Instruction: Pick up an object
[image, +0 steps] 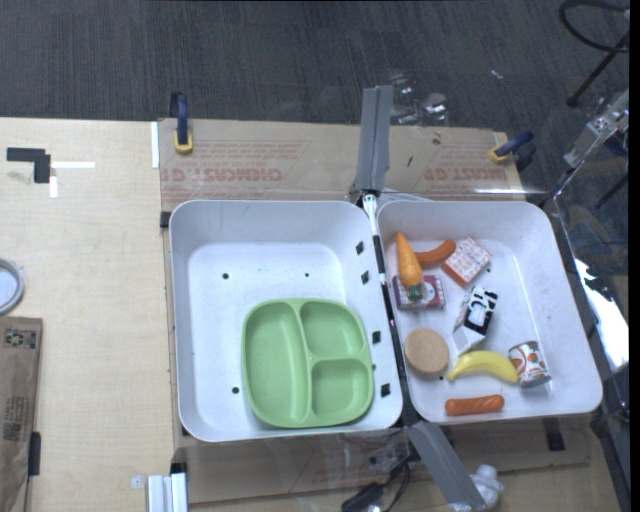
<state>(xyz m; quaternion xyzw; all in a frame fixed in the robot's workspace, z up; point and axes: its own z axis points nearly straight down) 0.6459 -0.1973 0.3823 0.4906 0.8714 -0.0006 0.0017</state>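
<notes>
With nothing lifted yet and no telling whether the tool is spread or pressed together, the red sausage (474, 405) looks the easiest pick, lying clear just below the banana (482, 365): come straight down and close across its narrow width.

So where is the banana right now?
In the right bin, toward its near edge: the banana lies between the round cookie and the small can.
</notes>
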